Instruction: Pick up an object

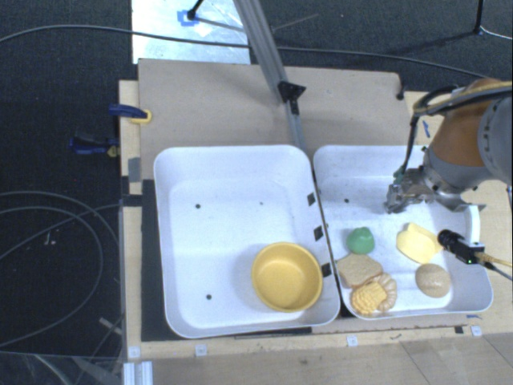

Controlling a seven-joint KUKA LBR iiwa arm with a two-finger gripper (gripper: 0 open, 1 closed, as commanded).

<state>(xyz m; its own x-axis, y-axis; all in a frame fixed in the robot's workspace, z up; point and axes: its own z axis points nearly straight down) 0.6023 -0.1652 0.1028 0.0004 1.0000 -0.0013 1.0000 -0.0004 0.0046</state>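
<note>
The gripper (398, 196) hangs low over the right bin (353, 175), above a pale yellow wedge (418, 243), green ball (361, 240), cracker (359, 269), corn cob (370, 297) and tan lump (433, 280). A yellow bowl (287, 276) sits in the left bin (208, 183).

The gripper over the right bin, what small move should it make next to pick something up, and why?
Probably shift the gripper a little toward the bench's front, over the pale yellow wedge, then lower. The gripper sits above bare bin floor in the right bin, and the wedge is among the closest objects, lying apart from the green ball.
</note>
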